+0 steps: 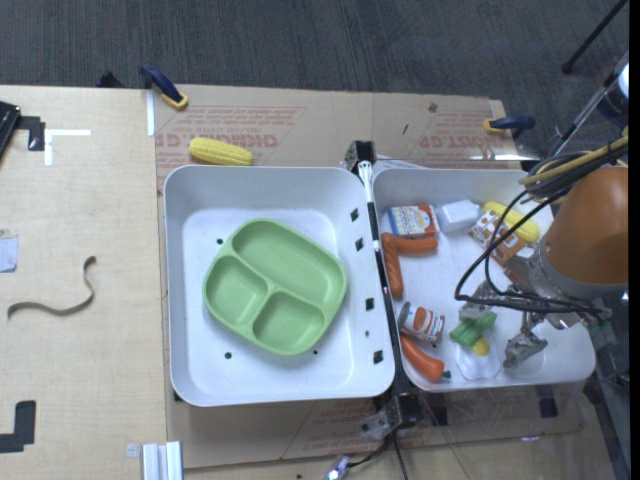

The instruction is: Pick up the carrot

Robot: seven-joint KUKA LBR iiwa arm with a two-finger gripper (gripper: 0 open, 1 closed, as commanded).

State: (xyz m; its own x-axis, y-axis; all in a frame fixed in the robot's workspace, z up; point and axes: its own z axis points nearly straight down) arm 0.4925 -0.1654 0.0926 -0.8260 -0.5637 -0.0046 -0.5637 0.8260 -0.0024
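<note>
The carrot (421,359) is orange with a small green tip and lies along the front left corner of the right bin (575,368). My gripper (512,336) hangs low over the front of that bin, about a hand's width to the right of the carrot and apart from it. Below the orange band, black cables loop around the wrist and hide part of it. A green and yellow toy (472,329) lies between the carrot and the gripper.
In the right bin are a small red-and-white can (421,322), two orange sausages (393,271), a red-and-white packet (411,218), a white block (458,213) and yellow items (508,224). The left bin (190,358) holds a green divided plate (275,286). A corn cob (221,150) lies behind it.
</note>
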